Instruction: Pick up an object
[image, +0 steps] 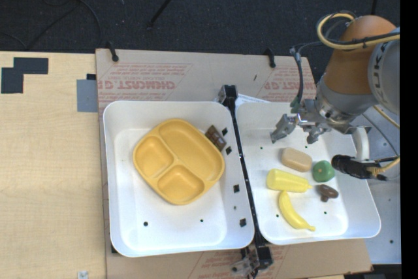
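Tan block next, gripper hovering apart and empty

The tan block point(296, 159) lies in the right bin point(366, 222), just near of my gripper point(299, 130), whose fingers stand spread with nothing between them. It looks light, stiff and smooth; I'd pinch its short sides. Beside it sit a green ball point(322, 171), yellow pepper point(286, 181) and banana point(294, 212). The left bin point(124, 225) holds a yellow tray point(177, 160); dark floor beyond.

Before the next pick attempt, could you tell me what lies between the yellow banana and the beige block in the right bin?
In the camera view, a yellow pepper-like piece lies between the banana and the beige block.
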Robot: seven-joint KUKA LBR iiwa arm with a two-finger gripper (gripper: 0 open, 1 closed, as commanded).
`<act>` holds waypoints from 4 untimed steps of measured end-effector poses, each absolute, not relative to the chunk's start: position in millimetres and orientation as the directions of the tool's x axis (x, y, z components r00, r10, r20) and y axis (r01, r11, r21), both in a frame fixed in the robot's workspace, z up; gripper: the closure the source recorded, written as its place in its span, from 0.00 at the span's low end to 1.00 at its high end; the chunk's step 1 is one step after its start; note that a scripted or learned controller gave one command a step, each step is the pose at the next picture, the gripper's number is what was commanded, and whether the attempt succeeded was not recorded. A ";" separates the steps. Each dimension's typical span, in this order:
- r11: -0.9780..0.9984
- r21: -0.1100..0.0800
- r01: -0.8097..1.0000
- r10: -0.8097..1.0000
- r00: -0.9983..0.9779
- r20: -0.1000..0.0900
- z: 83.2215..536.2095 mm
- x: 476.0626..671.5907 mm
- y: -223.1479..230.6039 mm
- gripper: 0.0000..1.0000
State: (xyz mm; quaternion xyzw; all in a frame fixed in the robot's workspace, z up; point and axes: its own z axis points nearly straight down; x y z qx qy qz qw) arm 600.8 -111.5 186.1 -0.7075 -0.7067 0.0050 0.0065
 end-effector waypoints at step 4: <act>0.001 0.011 1.000 1.000 -0.001 -0.001 103.4 611.2 -104.1 1.00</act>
